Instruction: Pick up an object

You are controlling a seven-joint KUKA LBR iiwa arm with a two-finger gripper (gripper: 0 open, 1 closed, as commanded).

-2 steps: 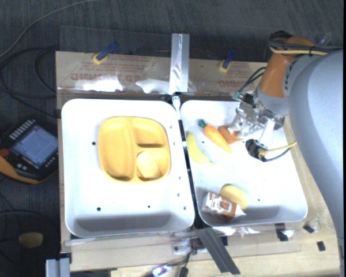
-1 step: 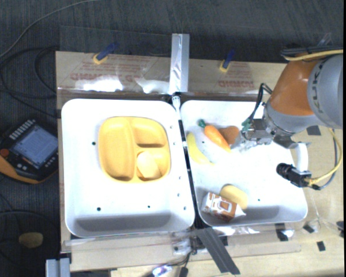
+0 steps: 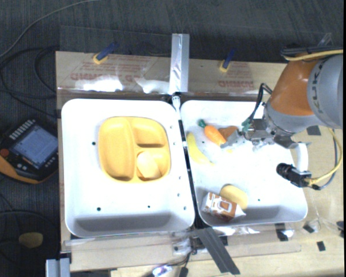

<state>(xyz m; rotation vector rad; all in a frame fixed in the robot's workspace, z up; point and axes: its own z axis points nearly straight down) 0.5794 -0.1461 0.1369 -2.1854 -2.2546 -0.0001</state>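
Orange carrot (image 3: 214,134): right bin (image 3: 277,180), upper left, just beside gripper (image 3: 233,139).
Gripper: fingers' spread hidden, cannot tell.
Yellow tray (image 3: 134,148): left bin (image 3: 81,172).
Banana (image 3: 195,149): beside divider.

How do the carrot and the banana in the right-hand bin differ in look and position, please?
The carrot is orange with a green tip, while the banana is pale yellow all over. The carrot lies out in the bin beside the gripper, whereas the banana lies along the bin's left wall, farther from the gripper. The carrot looks short and tapered; the banana is longer and gently curved. Both lie in the right bin.
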